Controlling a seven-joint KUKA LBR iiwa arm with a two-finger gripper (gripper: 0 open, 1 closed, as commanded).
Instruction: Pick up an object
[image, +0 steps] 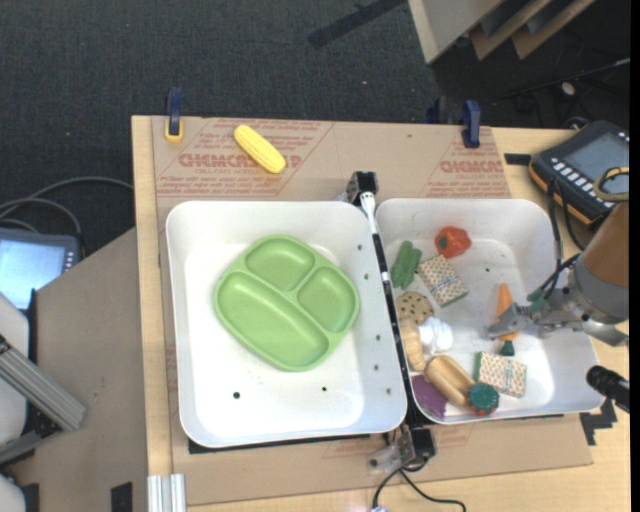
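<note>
The right bin holds several toy foods: a red pepper, a green pickle, a patterned cracker, a round cookie, an orange carrot, a white piece, a bread roll, a purple piece, a teal piece and a checkered square. My gripper reaches in from the right, low over the bin. It is just below the carrot and above a small dark-green bit. Nothing visibly sits in its grasp.
The left bin carries a green divided plate. A yellow corn cob lies on the bench behind the left bin. A black and yellow pendant rests at the far right. Blue clamps hold the bench's back edge.
</note>
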